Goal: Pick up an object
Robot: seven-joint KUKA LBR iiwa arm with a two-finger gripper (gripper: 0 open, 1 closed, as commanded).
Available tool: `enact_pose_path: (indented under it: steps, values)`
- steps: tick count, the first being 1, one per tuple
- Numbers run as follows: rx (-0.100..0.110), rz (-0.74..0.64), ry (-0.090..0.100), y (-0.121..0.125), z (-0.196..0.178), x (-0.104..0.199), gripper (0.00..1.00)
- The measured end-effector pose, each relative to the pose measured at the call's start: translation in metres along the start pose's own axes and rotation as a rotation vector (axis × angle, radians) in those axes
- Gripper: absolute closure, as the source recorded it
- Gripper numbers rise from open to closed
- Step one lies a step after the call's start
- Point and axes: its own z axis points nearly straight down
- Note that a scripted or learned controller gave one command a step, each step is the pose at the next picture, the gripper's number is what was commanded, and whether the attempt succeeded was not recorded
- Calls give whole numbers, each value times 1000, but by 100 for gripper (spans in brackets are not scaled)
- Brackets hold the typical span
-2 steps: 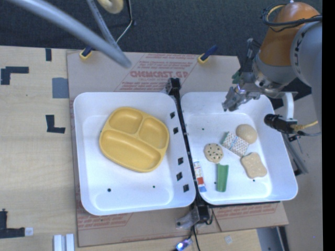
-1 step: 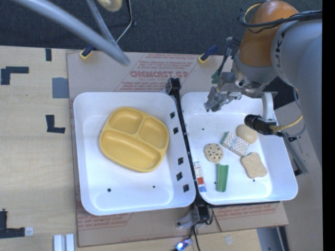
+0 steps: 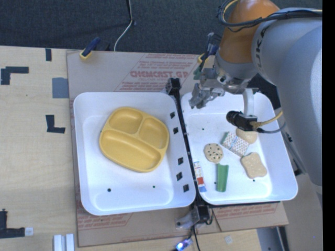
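Camera view: gripper (image 3: 200, 99) hangs over the far left corner of the right bin (image 3: 282, 192), nothing between its fingers. From this slant I cannot tell whether the jaws are spread or pressed together. Candidates lie nearer in that bin: round cookie (image 3: 213, 152), green stick (image 3: 222, 178), toast piece (image 3: 254, 165), patterned packet (image 3: 236, 144). Yellow divided plate (image 3: 135, 138) sits in the left bin (image 3: 86, 192). I judge this the approach step, no grasp made. Next move calls for travel toward the cookie cluster, then descent on one item.

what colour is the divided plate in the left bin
Yellow; the plate shows in the camera view.
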Motion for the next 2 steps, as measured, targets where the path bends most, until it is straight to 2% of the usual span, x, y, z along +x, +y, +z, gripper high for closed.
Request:
enact_pose_path:
  steps: [2]
  values:
    - [0, -1, 0, -1, 4, 107, 100]
